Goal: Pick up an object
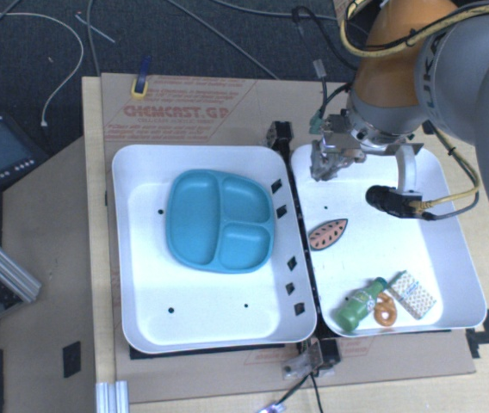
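Two white bins; gripper (325, 169) hangs over right bin (451, 256), jaw state cannot tell. Leaf-shaped piece (327, 233) just below gripper; green bottle (361, 304), pretzel (386, 311), patterned packet (413, 294) well below.

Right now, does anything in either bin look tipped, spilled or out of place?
Only the green bottle stands out: it lies on its side in the right bin, against a pretzel. Nothing looks spilled or damaged.
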Available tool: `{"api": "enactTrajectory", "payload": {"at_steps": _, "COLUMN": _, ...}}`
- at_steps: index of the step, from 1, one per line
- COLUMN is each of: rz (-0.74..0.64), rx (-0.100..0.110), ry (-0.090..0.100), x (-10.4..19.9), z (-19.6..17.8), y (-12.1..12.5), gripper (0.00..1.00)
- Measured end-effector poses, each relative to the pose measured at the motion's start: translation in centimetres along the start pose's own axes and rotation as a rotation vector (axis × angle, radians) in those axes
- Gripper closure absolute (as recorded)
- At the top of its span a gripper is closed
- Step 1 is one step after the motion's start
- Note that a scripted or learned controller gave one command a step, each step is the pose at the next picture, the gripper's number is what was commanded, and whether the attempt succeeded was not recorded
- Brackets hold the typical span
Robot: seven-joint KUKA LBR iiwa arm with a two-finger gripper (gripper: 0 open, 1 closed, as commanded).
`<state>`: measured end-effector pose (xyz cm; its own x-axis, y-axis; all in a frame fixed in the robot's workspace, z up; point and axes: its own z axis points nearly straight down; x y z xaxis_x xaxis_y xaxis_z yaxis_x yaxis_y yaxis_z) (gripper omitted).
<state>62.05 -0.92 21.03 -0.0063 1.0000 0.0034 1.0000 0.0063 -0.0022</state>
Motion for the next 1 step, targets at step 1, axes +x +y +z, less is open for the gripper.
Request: {"api": "enactTrajectory", "payload": {"at_steps": 1, "rz": -0.001, "rx": -0.005, "ry": -0.001, "x": 5.46, "z": -1.52, "y": 0.60, "gripper": 1.00}}
